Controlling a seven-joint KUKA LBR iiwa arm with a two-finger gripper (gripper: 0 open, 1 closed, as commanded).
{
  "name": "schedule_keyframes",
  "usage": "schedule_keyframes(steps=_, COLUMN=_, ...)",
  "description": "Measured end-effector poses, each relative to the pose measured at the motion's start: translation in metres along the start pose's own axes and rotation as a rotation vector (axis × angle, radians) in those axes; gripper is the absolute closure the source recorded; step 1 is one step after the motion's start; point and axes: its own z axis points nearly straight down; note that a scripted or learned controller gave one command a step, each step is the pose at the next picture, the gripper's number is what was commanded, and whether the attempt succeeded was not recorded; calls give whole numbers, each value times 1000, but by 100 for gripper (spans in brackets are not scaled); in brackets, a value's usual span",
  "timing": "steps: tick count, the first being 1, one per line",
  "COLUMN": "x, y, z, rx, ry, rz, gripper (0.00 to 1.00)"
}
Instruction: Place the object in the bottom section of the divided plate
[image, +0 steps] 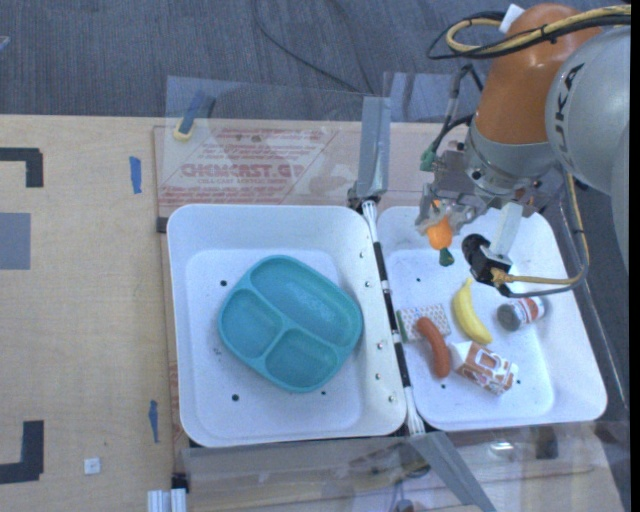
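A teal divided plate (290, 322) lies in the left bin (200, 400), with one large section at the top and two smaller ones at its left and bottom; all three are bare. My gripper (438, 218) hangs over the far left corner of the right bin (575, 395). A small orange carrot (439, 237) with a green tip sits between its fingers, lifted off the bin floor. It is to the right of the plate, across the ridge between the bins.
In the right bin lie a banana (468, 312), a sausage (434, 345), a small can (522, 312), a little carton (488, 370) and a checkered packet (424, 316). The raised rims (385, 300) between the bins run down the middle.
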Motion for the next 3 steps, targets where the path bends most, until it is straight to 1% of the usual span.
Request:
schedule_keyframes(steps=1, x=79, y=-49, z=36, rx=3, ry=2, rz=-86, gripper=100)
schedule_keyframes(steps=2, x=108, y=-77, z=51, rx=4, ry=2, rz=-68, gripper=100)
schedule_keyframes(steps=3, x=107, y=-77, z=51, rx=3, ry=2, rz=-66, gripper=0)
